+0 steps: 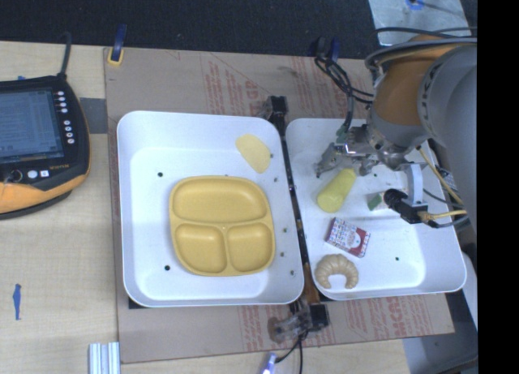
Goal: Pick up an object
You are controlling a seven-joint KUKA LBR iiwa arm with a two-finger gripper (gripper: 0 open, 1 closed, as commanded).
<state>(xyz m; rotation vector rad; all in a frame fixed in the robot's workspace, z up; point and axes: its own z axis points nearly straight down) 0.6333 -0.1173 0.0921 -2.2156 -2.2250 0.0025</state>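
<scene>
Tool (pixel 350 156) is hovering low in the right bin (pixel 438 271), just above the yellow cylinder (pixel 336 190); open or closed, can't tell. Red packet (pixel 348 237) and croissant (pixel 336 270) are lying nearer the front. Yellow divided tray (pixel 221 225) is sitting in the left bin (pixel 146 202).

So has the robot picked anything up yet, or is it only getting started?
Nothing looks picked up yet. The hand is low in the right bin, just above the yellow cylinder, which lies on the bin floor. The red packet, the croissant and a small green piece also lie there. In the left bin sit a yellow divided tray and a yellow slice. Gripping and lifting remain.
</scene>
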